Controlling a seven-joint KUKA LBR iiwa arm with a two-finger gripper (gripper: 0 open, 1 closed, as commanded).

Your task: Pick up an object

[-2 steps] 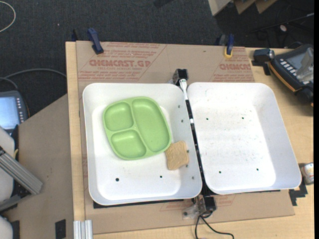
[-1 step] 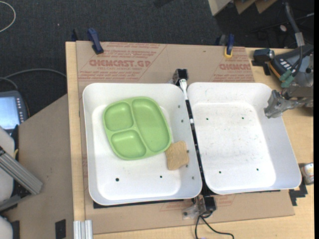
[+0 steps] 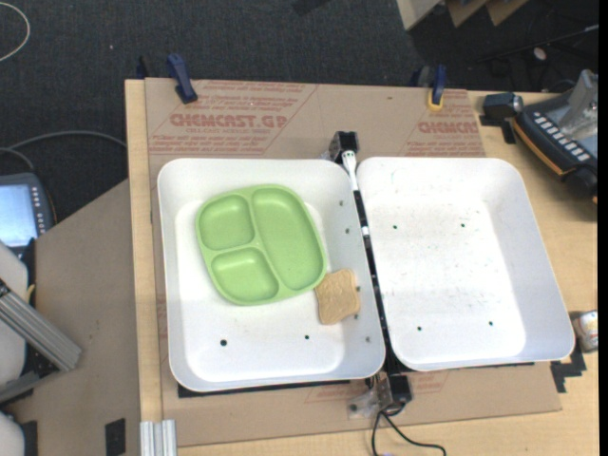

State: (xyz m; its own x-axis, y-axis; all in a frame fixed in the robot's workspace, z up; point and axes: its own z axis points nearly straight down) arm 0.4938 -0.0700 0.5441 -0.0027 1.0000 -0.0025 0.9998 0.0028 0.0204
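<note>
sitting in the left bin [image 3: 180, 283]: a light green plate [image 3: 260, 245], rounded, split into three compartments, lying flat near the bin's middle. a tan, roughly square sponge-like piece [image 3: 337, 296] touches the plate's lower right edge, close to the divider between bins. right bin [image 3: 532, 255] shows dark speckles on its floor. both bins rest on the brown counter [image 3: 237, 112].

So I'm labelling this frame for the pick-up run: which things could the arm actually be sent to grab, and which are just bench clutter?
Pickable, both in the left bin:
- green divided plate
- tan sponge-like block, touching the plate's lower right edge

Just lying about:
- right bin
- blue clamp
- yellow-tipped clamp
- handheld controller
</note>
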